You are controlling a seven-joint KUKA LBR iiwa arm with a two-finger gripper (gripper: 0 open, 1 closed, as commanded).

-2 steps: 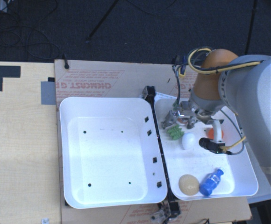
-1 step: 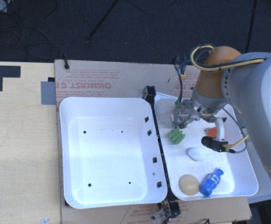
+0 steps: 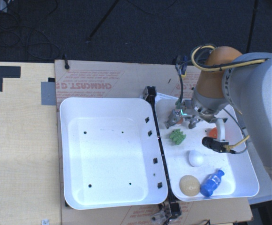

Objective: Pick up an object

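Sitting in the far-left part of the right-hand white plastic bin [image 3: 248, 184] is the small green leafy lump, a crumpled soft toy by the look of it [image 3: 177, 137] — and that seems the likeliest target, because the grey two-finger gripper [image 3: 183, 120] hangs just beyond it, on its far side. Nothing sits between the fingers; whether they are parted or pressed together I cannot tell from this slanted view.

Now the risks. The green piece lies close to the black divider where the two bins meet, so a descent slightly off to the left could clip that wall rather than straddle the toy. It also looks soft and irregular — fingers may pinch only a frill and let it slip on the lift.

Nearer the camera, a white round ball [image 3: 195, 158] rests just right of the green piece; a wide approach could nudge it rolling. Further near sit a tan rounded stone-like object [image 3: 189, 185] and a small blue plastic bottle [image 3: 212, 183] touching side by side, well clear. An orange item [image 3: 212, 132] peeks out beside the arm's black fitting on the right. The left-hand white bin [image 3: 70, 125] lies beyond the divider.
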